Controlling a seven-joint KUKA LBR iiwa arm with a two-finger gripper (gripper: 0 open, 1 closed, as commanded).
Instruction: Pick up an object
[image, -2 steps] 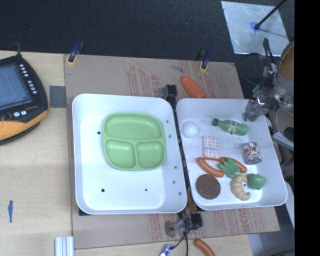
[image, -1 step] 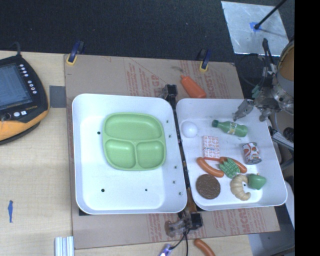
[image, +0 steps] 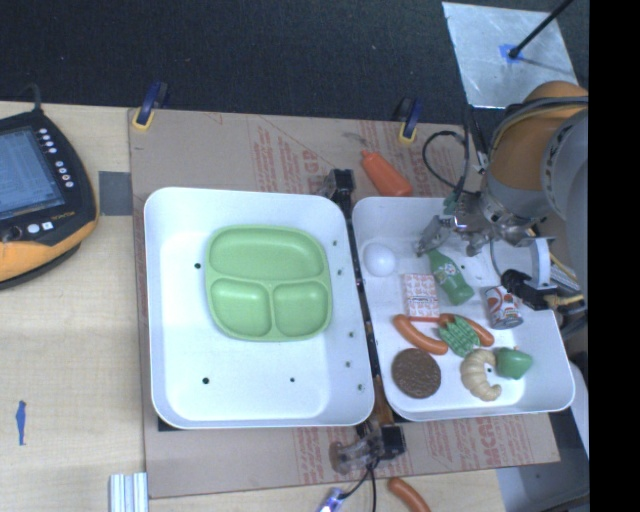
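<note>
From above, the end effector (image: 452, 228) hangs low in the right bin (image: 560, 395), at its far end, just above a green bottle (image: 450, 278) (whether it grips anything I cannot tell). The left bin (image: 170, 400) holds a green divided plate (image: 268, 282)

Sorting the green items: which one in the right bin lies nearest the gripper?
The green bottle, lying just below the gripper; the green pepper and the green-striped piece sit lower, toward the bin's front.
</note>
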